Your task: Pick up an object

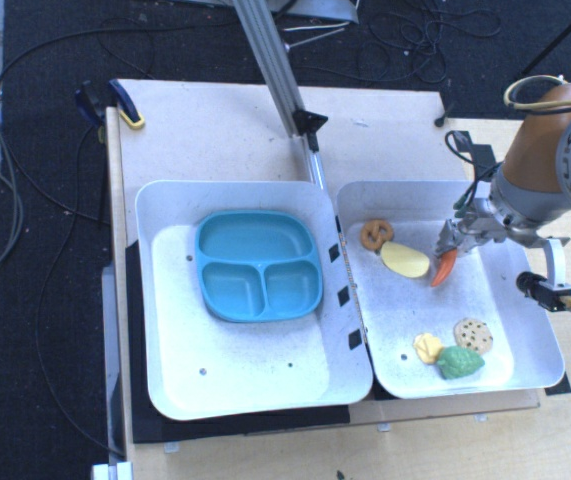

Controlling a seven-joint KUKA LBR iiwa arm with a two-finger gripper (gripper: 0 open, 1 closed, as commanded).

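Gripper (pixel 449 249) sits low in the right bin (pixel 525 318), fingers apparently clamped on the carrot (pixel 444 267), though the contact is hard to see. Carrot hangs tilted just beside the yellow potato-like piece (pixel 405 260).

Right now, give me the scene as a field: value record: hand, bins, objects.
hand: over the right bin, down at the orange carrot-like piece
grip: piece looks to be at the fingertips, hanging tilted; hold not certain
right bin: pretzel, yellow potato-like piece, orange carrot-like piece, cookie, small yellow piece, green piece
left bin: blue divided plate, three compartments
contact: small yellow piece touches green piece; cookie just above them
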